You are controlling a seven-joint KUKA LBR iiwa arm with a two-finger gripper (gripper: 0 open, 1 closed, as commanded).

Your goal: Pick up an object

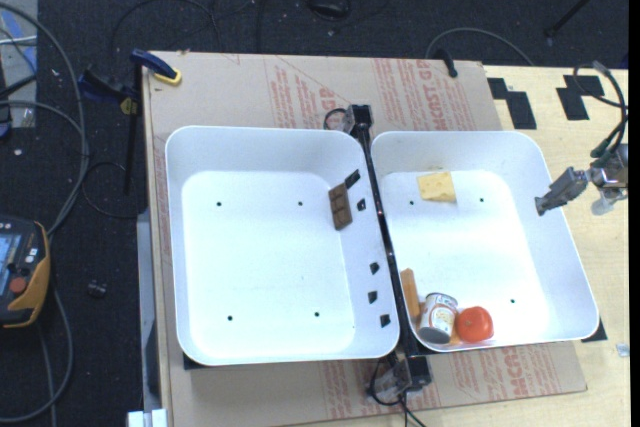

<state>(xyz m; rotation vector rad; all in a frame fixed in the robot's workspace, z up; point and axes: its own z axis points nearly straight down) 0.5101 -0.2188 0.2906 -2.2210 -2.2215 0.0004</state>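
Note:
The right bin (pixel 545 245) holds a pale yellow block (pixel 436 186) near its far side. In its near left corner lie a small tin can (pixel 437 315) on its side, a red ball-like object (pixel 475 323) touching it, and an orange stick (pixel 409 290) along the left wall. A brown, chocolate-like bar (pixel 341 207) leans on the right wall of the left bin (pixel 200 215). My gripper (pixel 570 187) is at the view's right edge, just outside the right bin's right rim, well apart from every object and holding nothing that I can see.
The bins sit on a cardboard sheet (pixel 250 85) on the bench. Cables and a yellow-black handset (pixel 22 270) lie on the dark floor to the left. A blue and yellow clamp (pixel 155 67) grips the cardboard's far left corner.

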